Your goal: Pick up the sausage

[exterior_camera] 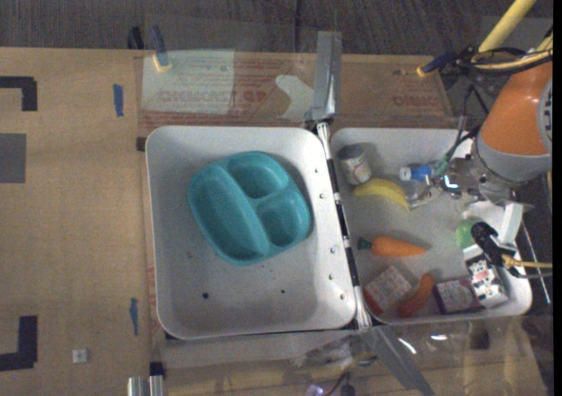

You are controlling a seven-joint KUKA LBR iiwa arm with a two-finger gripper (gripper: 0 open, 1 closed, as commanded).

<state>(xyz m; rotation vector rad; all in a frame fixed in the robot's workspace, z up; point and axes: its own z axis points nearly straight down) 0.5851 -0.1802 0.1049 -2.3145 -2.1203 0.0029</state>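
The sausage (pixel 416 295) lies at the near edge of the right bin (pixel 439 141), long axis slanting, between two small packets. The tool (pixel 445 182) hangs farther back beside the banana (pixel 384 191); I cannot tell its state.

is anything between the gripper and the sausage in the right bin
The carrot lies between them: the gripper hovers beside the banana at the bin's far side, the sausage lies near the front edge, flanked closely by two small packets, which may crowd a grasp.
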